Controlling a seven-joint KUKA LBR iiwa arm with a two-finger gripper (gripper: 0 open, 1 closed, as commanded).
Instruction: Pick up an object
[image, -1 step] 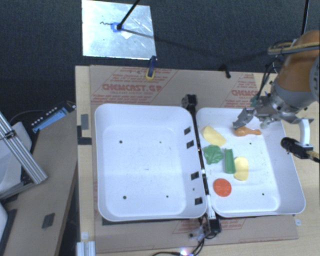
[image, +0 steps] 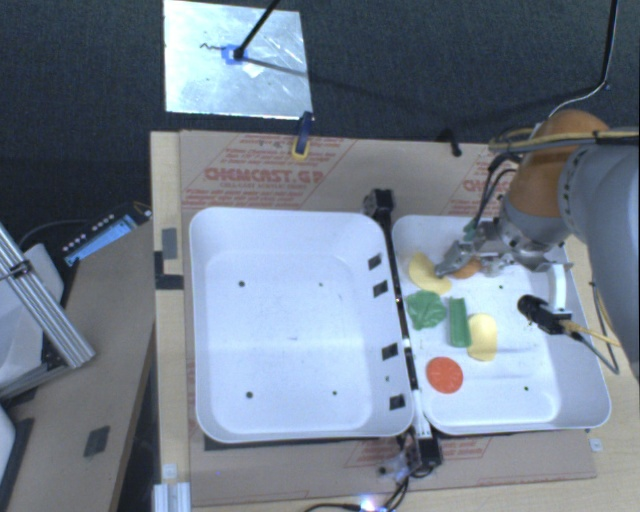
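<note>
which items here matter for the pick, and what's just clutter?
Job:
- gripper
- yellow curved piece
- green leafy piece
- green stick
- pale yellow piece
- red disc
- right bin

Lying about:
- left bin
- foil sheet
- yellow clamp

Light is even and fairly bright from overhead, and the two white bins (image: 290, 330) come close to washing out, their walls showing only faint grey shading. A metal sheet (image: 238, 58) beyond the bench's far edge throws back patchy glare. The dark floor (image: 80, 100) is grainy. The arm (image: 600, 190) at the right looks soft, perhaps out of focus.
</note>
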